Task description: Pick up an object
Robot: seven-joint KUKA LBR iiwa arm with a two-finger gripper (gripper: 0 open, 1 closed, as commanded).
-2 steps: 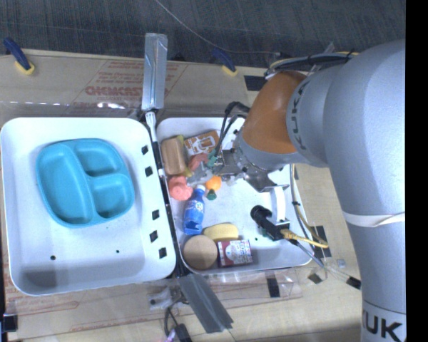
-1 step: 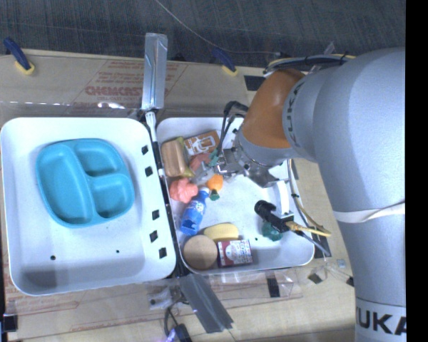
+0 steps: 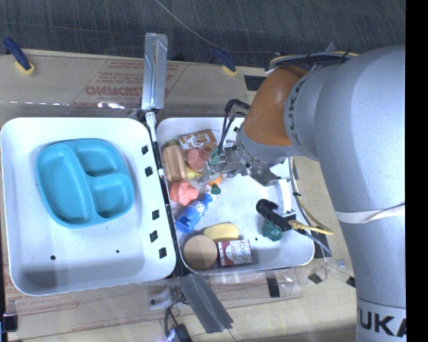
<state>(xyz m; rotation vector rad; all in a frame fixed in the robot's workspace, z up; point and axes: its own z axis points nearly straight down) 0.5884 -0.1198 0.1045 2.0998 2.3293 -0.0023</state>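
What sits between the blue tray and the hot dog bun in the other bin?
In the camera view, the bins' adjoining white walls separate the blue tray from the bun.

Bench (image 3: 71,84) under brown board, two white bins side by side: left bin (image 3: 21,191) nearer its left edge, right bin (image 3: 299,251) touching alongside.

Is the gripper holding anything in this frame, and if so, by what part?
Cannot be told. The gripper is down among the toys in the right bin, and its tips are too cluttered to read.
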